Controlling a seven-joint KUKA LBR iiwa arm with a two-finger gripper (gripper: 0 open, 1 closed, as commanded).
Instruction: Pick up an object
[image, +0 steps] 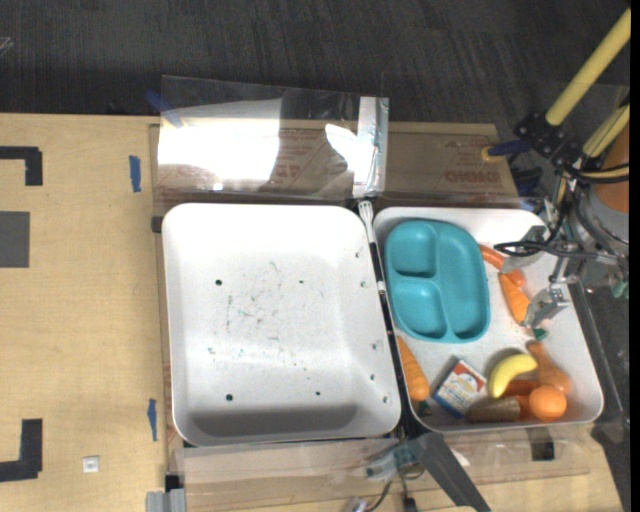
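Objects, right bin (585, 345), near edge: orange fruit (548, 402) at the near right corner, brown piece (494, 409) beside it, yellow banana (511, 371) just behind, small printed carton (459, 387) to their left, orange carrot (412, 368) along the left wall. Middle: teal divided plate (438, 277), two compartments, tilted against the far left corner. Right edge: my gripper (543, 310), lowered over the bin floor beside a second carrot (513, 291); nothing visible between my fingers; whether they are parted or closed, I cannot tell. Left bin (270, 320): scuffed white floor.
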